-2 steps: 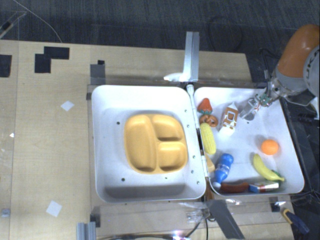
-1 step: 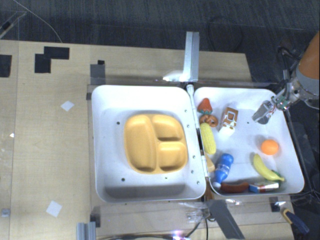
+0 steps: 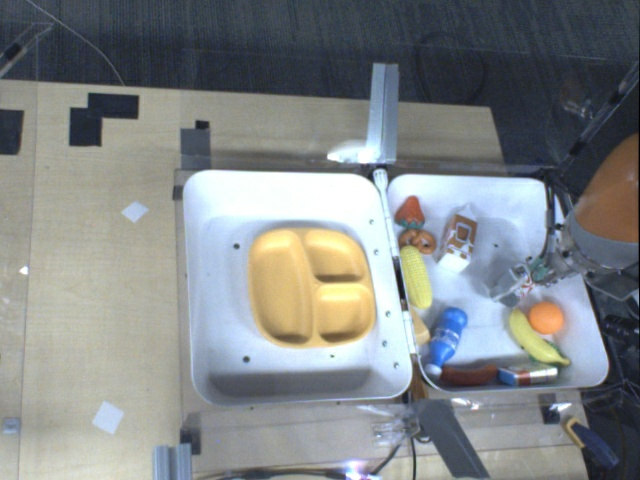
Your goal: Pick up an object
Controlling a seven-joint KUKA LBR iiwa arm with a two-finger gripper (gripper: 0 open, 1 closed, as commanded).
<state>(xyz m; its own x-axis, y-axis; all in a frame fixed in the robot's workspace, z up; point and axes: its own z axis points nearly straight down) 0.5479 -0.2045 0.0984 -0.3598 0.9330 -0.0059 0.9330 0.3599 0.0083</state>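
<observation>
We are hovering our gripper in the right bin; its grip state we cannot tell. The orange is lying just below-right, touching the banana.

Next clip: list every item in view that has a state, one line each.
Yellow tray: lying flat in the left bin.
Corn cob: lying by the right bin's left wall.
Blue bottle: on its side.
Banana: lying, touching the orange ball.
Small carton: tipped over.
Red sausage: lying along the front wall.
End effector: low in the right bin, holding nothing visible.
</observation>
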